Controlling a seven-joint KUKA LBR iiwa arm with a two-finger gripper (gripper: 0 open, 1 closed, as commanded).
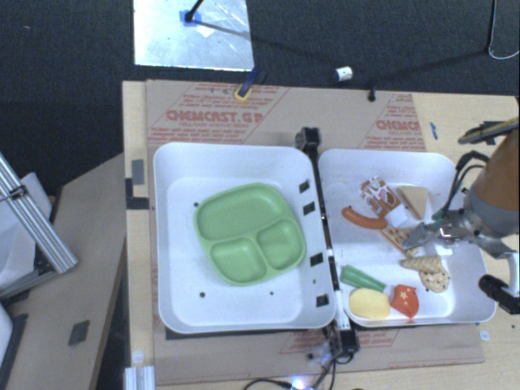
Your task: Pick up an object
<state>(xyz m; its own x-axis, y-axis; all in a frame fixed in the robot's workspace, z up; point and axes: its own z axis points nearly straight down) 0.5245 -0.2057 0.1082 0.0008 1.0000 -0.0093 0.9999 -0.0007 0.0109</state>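
The gripper [424,236] hangs low inside the right bin [341,169], just beside the cracker pieces [428,271] and the toy sandwich wedge [411,197]; whether it grasps anything I cannot tell. Near it lie a sausage [362,218], a lemon [369,303] and a strawberry [405,301]. A green divided plate [248,232] sits in the left bin [175,218].

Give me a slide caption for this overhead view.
Gripper low over toy food in the right bin; green divided plate in the left bin.

Green three-compartment plate [246,234] lies mid left bin [175,218], tilted. Brown cardboard sheet [341,112] under both bins. Shiny metal square [193,24] on dark floor beyond bench's far edge.
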